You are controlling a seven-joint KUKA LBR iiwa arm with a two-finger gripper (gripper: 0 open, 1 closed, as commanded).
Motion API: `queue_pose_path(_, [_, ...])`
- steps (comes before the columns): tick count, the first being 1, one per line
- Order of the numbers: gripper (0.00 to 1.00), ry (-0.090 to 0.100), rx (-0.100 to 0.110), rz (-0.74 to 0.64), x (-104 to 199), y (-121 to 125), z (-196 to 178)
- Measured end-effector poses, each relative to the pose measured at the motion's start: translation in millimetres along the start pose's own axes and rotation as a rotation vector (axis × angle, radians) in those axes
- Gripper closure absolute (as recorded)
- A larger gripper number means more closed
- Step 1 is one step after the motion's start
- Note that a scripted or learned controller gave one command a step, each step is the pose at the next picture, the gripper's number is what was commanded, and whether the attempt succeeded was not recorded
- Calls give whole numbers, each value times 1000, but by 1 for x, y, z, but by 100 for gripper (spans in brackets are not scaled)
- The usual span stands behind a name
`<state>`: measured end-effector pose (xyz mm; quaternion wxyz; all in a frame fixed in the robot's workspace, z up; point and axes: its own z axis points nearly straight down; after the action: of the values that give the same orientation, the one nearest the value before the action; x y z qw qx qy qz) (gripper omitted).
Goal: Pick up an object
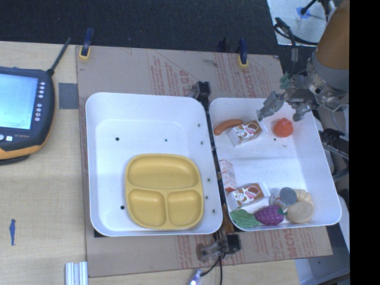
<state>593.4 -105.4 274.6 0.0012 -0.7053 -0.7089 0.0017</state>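
Hovering above the far end of the right bin, the gripper has its two fingers spread apart with nothing between them. One finger points left toward the far carton; the other sits right of it. The red tomato lies just near of the gap between the fingers and appears to be the closest candidate.

Procedure, as judged from the camera view:
1. Centre the open fingers over the tomato before descending; at present the gap seems slightly far of it.
2. Descend until the fingers straddle its widest part. The object is round and likely to roll, so close slowly.
3. Keep clear of the bin's far wall and of the carton to the left.
4. Lift straight up and confirm that the object sits between the fingers.

Inventory, right bin:
- Tomato: one.
- Sausage: one, at the far left.
- Printed cartons: two, the second near the centre divider.
- Green leaf: one.
- Purple grapes: one bunch.
- Tan rounded items at the near right: count uncertain; a grey piece adjoins them.

Inventory, left bin:
- Yellow divided tray: one, three compartments.

On the tabletop, left: one handheld control pendant.
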Motion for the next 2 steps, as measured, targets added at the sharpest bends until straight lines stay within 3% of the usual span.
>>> queue_pose_path(1, [0, -1, 2, 1, -57, -2, 112])
queue_pose_path(2, [0, -4, -15, 1, -88, 46, 160])
